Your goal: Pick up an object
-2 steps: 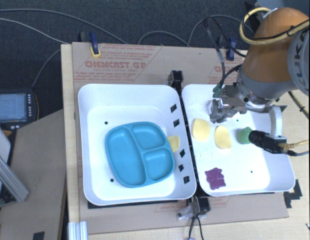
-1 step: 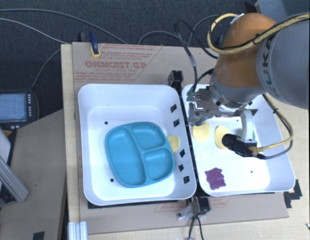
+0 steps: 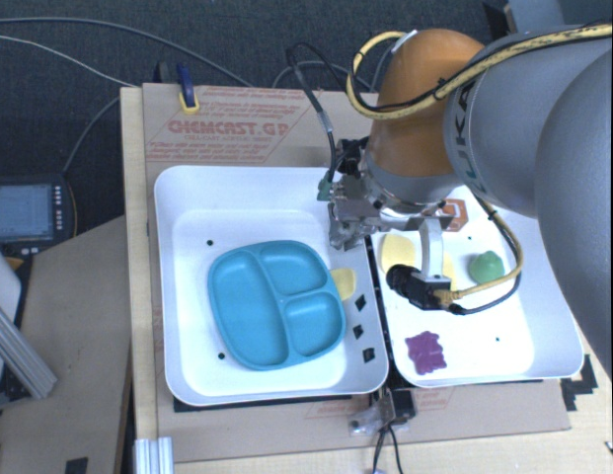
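While over bins' divider (image 3: 373, 286), fingers (image 3: 347, 233) obscured.

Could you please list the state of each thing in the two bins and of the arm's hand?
Blue divided plate: lying flat, upright, in the left bin.
Purple piece: lying loose in the right bin.
Green piece: lying loose in the right bin.
Yellow piece: partly covered by the arm.
Hand: low over the bins' shared edge.

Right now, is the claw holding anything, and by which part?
Cannot be told: the claw sits low at the divide between the bins, its tips hidden beneath the wrist.
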Tool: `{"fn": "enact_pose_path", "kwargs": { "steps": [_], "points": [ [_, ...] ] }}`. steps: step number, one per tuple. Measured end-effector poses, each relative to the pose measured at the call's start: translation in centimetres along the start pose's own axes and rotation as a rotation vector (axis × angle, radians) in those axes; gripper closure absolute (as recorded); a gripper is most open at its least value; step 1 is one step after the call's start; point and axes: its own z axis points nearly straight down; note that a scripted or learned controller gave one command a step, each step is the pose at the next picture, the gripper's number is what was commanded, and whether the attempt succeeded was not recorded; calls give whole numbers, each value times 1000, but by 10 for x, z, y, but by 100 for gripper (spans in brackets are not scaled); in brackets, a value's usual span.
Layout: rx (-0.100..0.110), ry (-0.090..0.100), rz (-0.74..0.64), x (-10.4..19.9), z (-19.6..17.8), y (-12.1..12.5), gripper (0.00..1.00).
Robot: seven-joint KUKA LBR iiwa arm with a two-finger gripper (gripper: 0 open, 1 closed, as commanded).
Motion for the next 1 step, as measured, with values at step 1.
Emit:
{"fn": "enact_pose_path", "kwargs": {
  "steps": [1],
  "points": [
    [-1, -2, 6, -3, -1, 0, 0]
  ]
}}
